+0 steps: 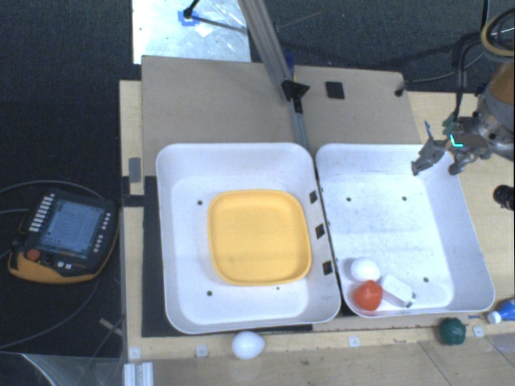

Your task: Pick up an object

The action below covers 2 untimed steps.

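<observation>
- Camera view: the gripper [442, 158] hangs over the upper right corner of the right bin [467, 215], at the end of the grey arm [497, 79] that comes in from the right.
- Its two fingers [424, 161] stand apart, with nothing between them.
- Well below the gripper, in the bin's bottom corner toward the left, three things lie bunched together: a white ball [364, 269], a red ball [368, 296] just under it and touching it, and a white block [397, 290] beside the red ball on its right.
- None of the three is near the fingers; bare bin floor lies between them and the gripper.
- Far to the gripper's left and lower, the left bin [181, 215] holds a yellow plate [260, 236], lying flat in its middle.
- Outside the bins, a white egg [248, 345] rests on the bench below the left bin.
- A green ball [452, 331] lies on the bench below the right bin, well under the gripper.
- A pendant [63, 236] sits on the floor at the far left.
</observation>
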Available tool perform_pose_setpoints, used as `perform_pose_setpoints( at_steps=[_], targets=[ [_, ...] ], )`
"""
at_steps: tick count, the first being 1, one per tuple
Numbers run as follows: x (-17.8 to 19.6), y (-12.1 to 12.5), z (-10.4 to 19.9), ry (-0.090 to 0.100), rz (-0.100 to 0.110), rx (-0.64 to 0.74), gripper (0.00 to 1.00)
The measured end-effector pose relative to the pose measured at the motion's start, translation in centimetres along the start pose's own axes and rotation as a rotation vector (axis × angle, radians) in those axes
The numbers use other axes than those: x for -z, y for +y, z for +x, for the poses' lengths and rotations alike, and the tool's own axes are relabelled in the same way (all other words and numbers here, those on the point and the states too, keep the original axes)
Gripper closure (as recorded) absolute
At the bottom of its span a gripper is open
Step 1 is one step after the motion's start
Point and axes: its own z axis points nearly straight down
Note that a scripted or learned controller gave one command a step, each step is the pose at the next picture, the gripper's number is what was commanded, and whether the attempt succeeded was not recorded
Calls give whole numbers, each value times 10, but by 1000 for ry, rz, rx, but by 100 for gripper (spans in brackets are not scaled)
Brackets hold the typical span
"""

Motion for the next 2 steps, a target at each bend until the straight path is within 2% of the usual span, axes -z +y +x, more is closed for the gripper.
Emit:
perform_pose_setpoints(
  at_steps=[1, 2],
  targets=[
    [0, 0, 0, 0, 0, 0, 0],
    [-45, 4, -7, 0, 3, -1, 0]
  ],
)
